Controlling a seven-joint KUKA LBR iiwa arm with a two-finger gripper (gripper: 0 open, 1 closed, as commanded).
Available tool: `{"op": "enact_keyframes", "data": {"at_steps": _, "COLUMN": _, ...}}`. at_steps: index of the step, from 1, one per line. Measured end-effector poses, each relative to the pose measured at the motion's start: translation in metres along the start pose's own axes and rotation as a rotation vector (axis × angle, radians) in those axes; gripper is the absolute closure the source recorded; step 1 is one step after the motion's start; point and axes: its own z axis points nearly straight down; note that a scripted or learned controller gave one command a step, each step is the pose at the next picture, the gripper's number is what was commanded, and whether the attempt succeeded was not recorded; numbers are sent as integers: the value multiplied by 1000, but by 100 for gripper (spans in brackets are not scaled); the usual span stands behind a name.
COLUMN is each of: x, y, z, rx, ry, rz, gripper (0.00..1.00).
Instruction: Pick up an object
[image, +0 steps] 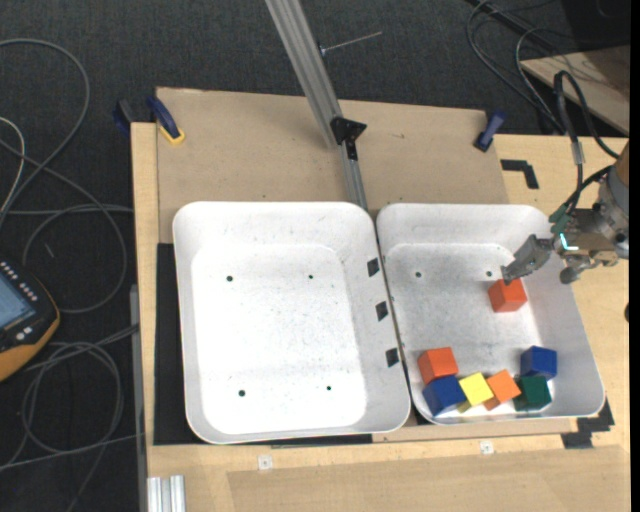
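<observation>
My gripper (520, 268) sits just above the red block (507, 295), one finger at its top edge; whether it is open I cannot tell, and no grasp shows. Risk: an off-centre descent could push the red block toward the nearby wall of the right bin (580, 350), causing a missed pick.

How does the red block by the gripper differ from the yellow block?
The red block sits alone mid-bin, right at the gripper; the yellow block is packed among other blocks at the right bin's near edge. Colours differ: red, yellow. Both look like similar small cubes.
</observation>
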Motion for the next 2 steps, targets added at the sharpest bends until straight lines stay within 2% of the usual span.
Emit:
{"op": "enact_keyframes", "data": {"at_steps": 1, "x": 0, "y": 1, "z": -2, "rx": -5, "ry": -1, "rz": -1, "gripper": 0}}
{"op": "enact_keyframes", "data": {"at_steps": 2, "x": 2, "y": -1, "z": 61, "rx": 3, "ry": 1, "rz": 1, "gripper": 0}}
